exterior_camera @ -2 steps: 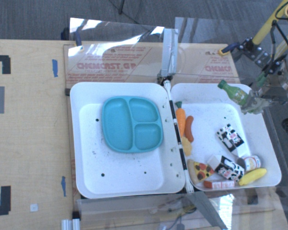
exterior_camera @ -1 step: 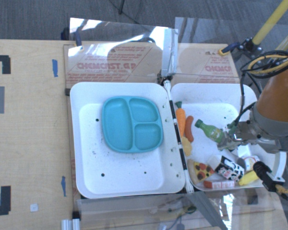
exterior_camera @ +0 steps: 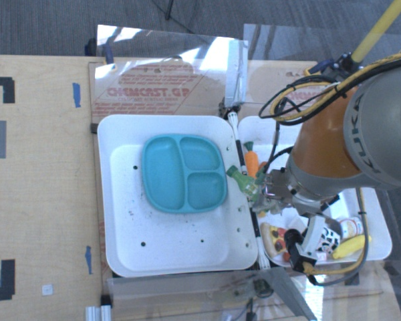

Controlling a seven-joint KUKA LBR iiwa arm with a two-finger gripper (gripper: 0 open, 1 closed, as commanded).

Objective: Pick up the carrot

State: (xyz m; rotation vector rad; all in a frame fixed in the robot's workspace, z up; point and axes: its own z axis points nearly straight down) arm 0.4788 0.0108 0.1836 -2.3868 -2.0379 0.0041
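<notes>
One carrot [exterior_camera: 252, 162] lies beside the "KUKA"-lettered arm [exterior_camera: 361, 122].

Orange carrot [exterior_camera: 252, 163], green top, lying at right bin's left edge

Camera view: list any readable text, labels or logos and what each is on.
"KUKA": grey lettering down the arm, partly cut off at the frame edge.
Red print on the clear sheet behind the left bin: looks like "CHEMCAST GP", mirrored and blurred, so not certain.
Faint red print on the clear sheet behind the right bin: too blurred to read.
</notes>
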